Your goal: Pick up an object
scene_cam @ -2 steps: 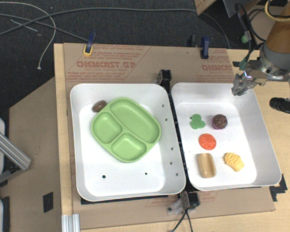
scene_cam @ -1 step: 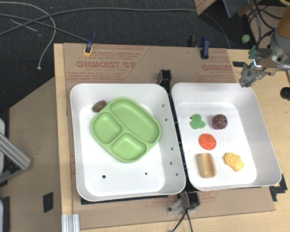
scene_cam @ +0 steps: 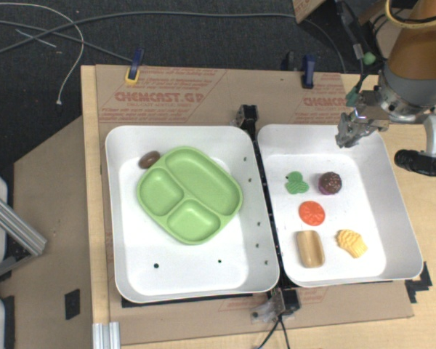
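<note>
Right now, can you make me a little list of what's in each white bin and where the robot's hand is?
left bin: green divided plate, tilted; small brown piece beside its upper-left edge
right bin: green toy, dark purple round toy, orange-red round toy, tan bread-like toy, yellow toy
gripper: over the right bin's upper-right corner, holding nothing
arm: reaches in from the right

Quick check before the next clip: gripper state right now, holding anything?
Gripper: cannot be told; it hangs over the far edge of the right bin, and nothing is visible in it.
</note>
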